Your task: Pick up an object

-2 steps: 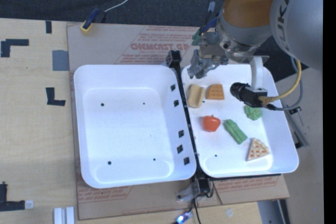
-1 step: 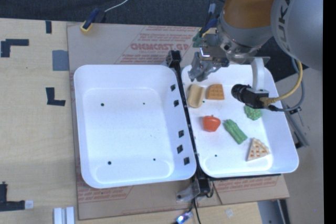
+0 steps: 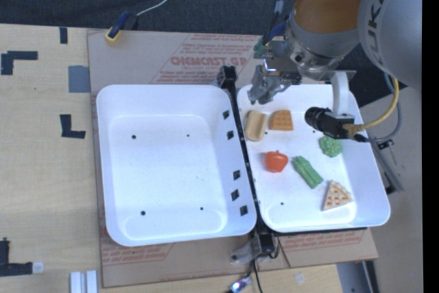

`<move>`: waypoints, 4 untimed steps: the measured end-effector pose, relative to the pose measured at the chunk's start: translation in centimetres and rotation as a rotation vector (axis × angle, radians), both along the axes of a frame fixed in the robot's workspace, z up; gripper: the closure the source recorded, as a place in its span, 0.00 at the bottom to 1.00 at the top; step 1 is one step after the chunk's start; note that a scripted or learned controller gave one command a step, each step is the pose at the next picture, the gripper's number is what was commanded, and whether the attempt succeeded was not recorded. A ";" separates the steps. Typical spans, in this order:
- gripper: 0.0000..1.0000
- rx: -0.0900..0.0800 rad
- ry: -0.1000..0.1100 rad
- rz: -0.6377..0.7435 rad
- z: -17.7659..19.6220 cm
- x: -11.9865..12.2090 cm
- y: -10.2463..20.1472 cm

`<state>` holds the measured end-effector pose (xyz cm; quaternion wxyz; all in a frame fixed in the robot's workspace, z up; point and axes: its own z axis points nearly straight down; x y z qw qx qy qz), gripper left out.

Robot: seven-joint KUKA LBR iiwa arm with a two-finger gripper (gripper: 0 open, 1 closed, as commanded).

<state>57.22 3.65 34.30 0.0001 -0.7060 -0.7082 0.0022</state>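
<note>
My claw hangs over the far left corner of the right bin, just above the tan bread-like piece. I cannot tell from this angle how the claw is set, and nothing shows held in it. All the candidates lie in this bin: the tan piece hard by the divider, an orange waffle-like square just beside it, a red tomato near the middle, a green pickle-like stick, a small green leafy lump and a triangular wedge toward the near right. They lie mostly apart, which leaves room around each. The left bin on the desk likely waits to receive. The tan piece seems my nearest target, though the wall beside it may crowd one side.
</note>
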 end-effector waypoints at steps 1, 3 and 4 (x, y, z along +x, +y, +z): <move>1.00 -0.001 0.001 0.001 0.9 0.0 0.0; 1.00 0.002 -0.001 0.001 4.2 -0.4 10.9; 1.00 0.000 0.001 0.003 5.2 -0.4 10.9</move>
